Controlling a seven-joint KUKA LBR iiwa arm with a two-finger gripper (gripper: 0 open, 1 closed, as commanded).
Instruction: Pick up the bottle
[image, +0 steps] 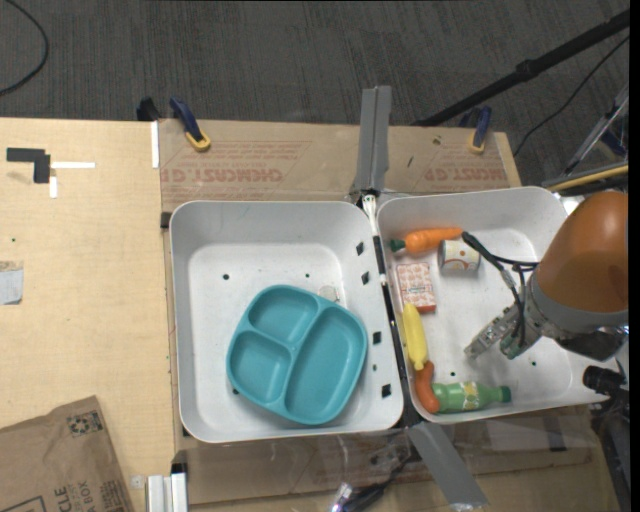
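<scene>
A green bottle (471, 397) with a pale label lies on its side near the front edge of the right bin (530, 210). My gripper (487, 337) hangs above that bin's floor, up and slightly right of the bottle and apart from it. The arm with its orange band (598, 252) reaches in from the right and covers the bin's right side.
In the right bin lie a carrot (432, 239), a small round pack (459, 256), a pink carton (414, 286), a banana (414, 337) and an orange-red piece (427, 388) beside the bottle. A teal divided plate (297, 353) fills the left bin (200, 300).
</scene>
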